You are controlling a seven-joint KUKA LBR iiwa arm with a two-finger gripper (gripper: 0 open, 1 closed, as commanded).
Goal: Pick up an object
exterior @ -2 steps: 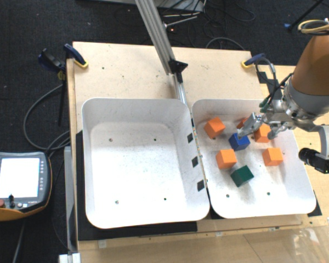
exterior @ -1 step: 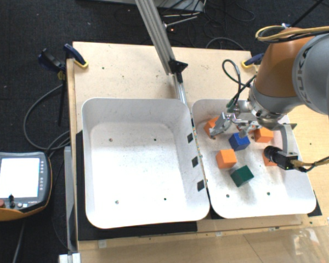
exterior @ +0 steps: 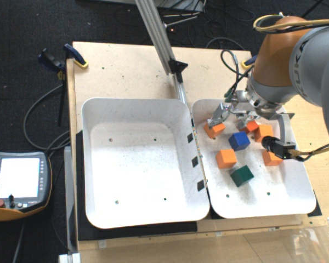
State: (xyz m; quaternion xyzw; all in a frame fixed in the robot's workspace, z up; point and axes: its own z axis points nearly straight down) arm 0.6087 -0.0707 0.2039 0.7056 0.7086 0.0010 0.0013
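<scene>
Camera view: gripper hanging over right bin, fingers' state — cannot tell. Blocks sitting loose in bin: orange block nearest, blue block beside. Advice — centre over one block, descending straight, avoiding neighbours.

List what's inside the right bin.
In the right bin: a blue cube, a green cube, and orange cubes at and. More orange sits under the gripper; the arm covers the rest.
</scene>
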